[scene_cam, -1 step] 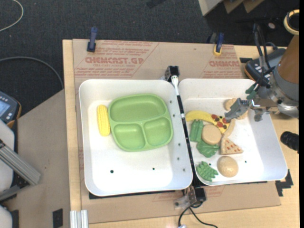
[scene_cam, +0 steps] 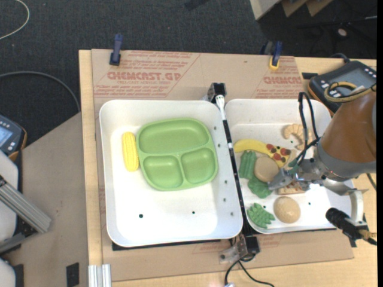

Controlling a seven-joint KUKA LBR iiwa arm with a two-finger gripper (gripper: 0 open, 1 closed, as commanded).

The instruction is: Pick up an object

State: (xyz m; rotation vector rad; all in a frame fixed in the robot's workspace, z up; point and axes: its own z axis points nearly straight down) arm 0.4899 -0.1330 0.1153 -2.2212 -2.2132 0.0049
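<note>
Gripper (scene_cam: 281, 181) (grip unclear) over right bin (scene_cam: 251, 109); left bin (scene_cam: 114, 160): one green tray (scene_cam: 176, 154), one corn cob (scene_cam: 129, 150).

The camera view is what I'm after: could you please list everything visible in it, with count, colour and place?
bins: two, white, side by side on the bench
divided tray: one, light green, in the left bin
corn cob: one, yellow, left of the tray in the left bin
banana: one, yellow, right bin, near its left wall
pizza slice: one, yellow with red spots, beside the banana
green pieces: about three, green, along the right bin's left side
round tan pieces: two, tan, middle and front of the right bin
pale piece: one, beige, at the back of the right bin
clamps: two, blue, on the board's far edge
arm: one, grey with orange band, over the right bin
pincer: one, dark, low among the right bin's items
</note>
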